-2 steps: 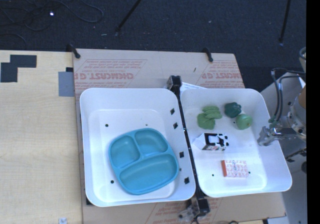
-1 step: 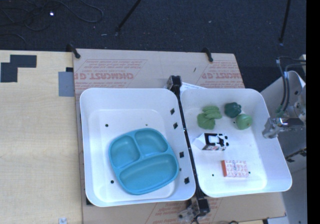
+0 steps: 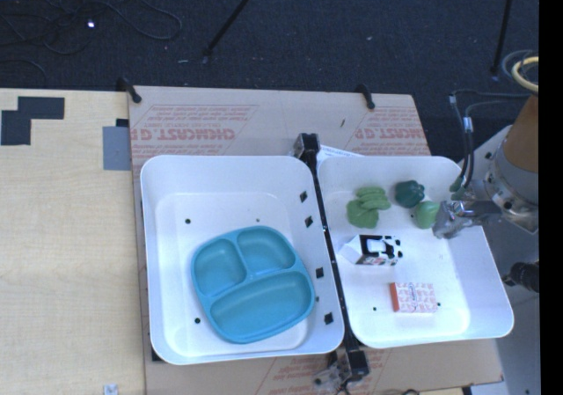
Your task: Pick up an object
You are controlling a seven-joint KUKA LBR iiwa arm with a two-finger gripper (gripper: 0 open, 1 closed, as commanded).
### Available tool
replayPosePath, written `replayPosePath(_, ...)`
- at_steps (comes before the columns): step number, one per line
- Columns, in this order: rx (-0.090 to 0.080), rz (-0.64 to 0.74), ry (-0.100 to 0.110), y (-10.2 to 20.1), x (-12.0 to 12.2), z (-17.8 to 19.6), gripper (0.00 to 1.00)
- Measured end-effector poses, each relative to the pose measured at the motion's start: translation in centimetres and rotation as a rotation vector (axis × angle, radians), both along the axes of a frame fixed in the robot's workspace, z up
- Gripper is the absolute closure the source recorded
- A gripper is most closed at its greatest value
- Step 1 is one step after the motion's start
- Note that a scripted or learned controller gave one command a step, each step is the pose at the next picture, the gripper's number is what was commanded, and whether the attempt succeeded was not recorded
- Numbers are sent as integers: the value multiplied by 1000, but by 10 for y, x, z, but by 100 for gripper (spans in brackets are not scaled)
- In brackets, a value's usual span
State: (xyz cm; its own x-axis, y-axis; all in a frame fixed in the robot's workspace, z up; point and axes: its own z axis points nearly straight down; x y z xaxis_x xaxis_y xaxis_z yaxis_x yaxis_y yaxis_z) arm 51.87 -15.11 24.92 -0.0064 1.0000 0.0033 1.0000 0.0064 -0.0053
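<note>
Down at the near end of the right bin lies a small flat packet with red print on it. It is the thing closest to us. Every place below is told from this packet.

Just past the packet, a bit toward the left bin, sits a little black and white box. Farther back from the packet are three green things. One is a light green lumpy thing. One is a dark green round thing. One is a small light green piece, and it sits close by the dark one.

The gripper is also back from the packet, near the right wall of the bin. It hangs right beside the small light green piece. I cannot tell if its jaws are apart or closed, and I cannot see anything held between them. The grey arm comes in from the right side.

Far to the left of the packet is the left bin. A blue plate with three parts lies in it. Brown cardboard lies under both bins.
</note>
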Motion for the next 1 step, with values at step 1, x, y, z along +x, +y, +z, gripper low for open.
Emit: replayPosePath(1,0,-2,3,45,0,-12,100)
